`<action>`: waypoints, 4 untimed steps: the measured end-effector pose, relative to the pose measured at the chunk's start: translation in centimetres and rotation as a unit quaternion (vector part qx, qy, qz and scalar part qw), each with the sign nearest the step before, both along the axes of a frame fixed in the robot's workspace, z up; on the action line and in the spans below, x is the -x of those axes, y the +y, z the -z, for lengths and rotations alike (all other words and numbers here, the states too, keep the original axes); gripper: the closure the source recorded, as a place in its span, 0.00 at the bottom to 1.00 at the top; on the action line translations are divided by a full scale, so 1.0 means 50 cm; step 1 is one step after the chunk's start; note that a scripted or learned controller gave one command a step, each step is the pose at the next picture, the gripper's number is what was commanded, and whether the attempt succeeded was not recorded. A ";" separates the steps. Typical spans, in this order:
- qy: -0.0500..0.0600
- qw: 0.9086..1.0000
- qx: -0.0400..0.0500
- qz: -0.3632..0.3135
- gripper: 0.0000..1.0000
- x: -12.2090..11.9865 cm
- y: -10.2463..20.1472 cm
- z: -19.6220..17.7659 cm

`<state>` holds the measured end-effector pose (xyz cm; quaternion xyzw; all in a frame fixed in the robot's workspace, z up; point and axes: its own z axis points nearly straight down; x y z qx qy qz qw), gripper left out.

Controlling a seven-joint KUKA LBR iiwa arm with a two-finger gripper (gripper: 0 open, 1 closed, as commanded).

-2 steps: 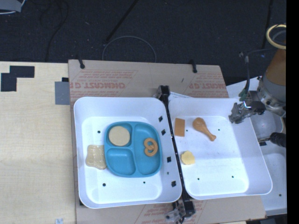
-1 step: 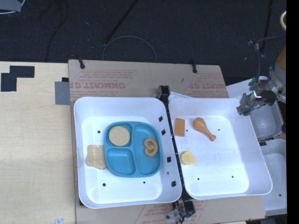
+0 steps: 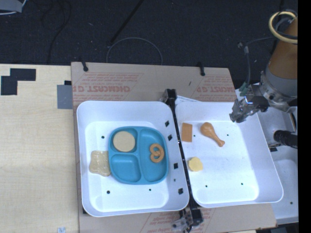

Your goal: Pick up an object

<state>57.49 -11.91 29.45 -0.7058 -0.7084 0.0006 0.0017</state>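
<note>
The right bin [image 3: 252,178] holds a tan drumstick-shaped piece [image 3: 212,132], an orange-brown rectangular block [image 3: 186,132] and a round yellow piece [image 3: 195,164]. My gripper [image 3: 239,114] hangs over the bin's far right corner, up and to the right of the drumstick and apart from it. Nothing shows between its tips. In the left bin [image 3: 92,125] a blue divided tray [image 3: 131,171] carries a round tan cookie [image 3: 123,141] and a pretzel [image 3: 156,153]. A pale bread-like piece [image 3: 99,163] lies beside the tray's left edge.
The two bins meet at a black clamp rail [image 3: 176,149]. Brown cardboard [image 3: 146,84] lies under them. The arm's orange band [image 3: 284,57] and cables stand at the far right, beyond the right bin's wall.
</note>
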 end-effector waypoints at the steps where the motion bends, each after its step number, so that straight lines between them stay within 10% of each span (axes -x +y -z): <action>1: 0.001 1.000 0.000 0.001 1.00 0.022 0.078 0.023; 4: 0.001 1.000 0.000 0.000 1.00 0.087 0.369 0.086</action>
